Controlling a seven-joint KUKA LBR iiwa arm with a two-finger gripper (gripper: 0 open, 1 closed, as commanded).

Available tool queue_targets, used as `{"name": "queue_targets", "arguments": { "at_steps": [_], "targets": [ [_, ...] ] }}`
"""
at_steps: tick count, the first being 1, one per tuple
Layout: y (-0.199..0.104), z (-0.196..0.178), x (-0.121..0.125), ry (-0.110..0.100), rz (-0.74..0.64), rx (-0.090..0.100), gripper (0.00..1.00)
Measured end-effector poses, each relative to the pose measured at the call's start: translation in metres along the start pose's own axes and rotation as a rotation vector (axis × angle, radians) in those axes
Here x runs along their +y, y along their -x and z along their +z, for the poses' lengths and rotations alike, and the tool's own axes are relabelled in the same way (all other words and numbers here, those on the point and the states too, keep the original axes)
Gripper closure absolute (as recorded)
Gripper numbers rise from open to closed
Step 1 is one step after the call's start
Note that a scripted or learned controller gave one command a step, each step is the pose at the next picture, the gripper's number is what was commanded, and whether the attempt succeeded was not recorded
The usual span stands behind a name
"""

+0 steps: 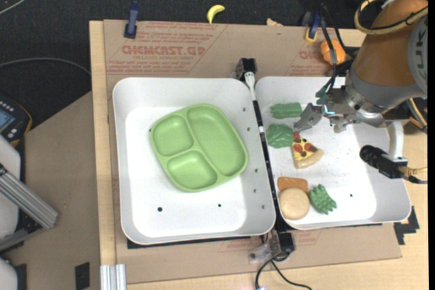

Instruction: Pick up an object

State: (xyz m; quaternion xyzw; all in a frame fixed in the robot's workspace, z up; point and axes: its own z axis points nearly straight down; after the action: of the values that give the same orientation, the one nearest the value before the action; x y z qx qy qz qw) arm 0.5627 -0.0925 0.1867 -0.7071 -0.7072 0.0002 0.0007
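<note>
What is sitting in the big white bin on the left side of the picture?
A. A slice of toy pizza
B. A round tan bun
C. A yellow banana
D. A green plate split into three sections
D: the green divided plate lies alone in the left bin, while the pizza slice and the tan bun lie in the right bin.

— How is the light?
— Bright and even from above; the two white bins (194, 221) nearly wash out, with soft shadows along their inner walls.
— Any glare?
— A sheen on the orange band (394, 30) at upper right.
— Sharpness?
— Slightly soft throughout, grainy on the dark floor (54, 3) at upper left.
</note>
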Motion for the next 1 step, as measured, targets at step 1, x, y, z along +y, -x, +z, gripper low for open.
{"name": "queue_targets", "arguments": {
  "at_steps": [1],
  "targets": [
    [-0.0804,-0.0931,-0.019,0.01,-0.009,0.001,0.0]
  ]
}}
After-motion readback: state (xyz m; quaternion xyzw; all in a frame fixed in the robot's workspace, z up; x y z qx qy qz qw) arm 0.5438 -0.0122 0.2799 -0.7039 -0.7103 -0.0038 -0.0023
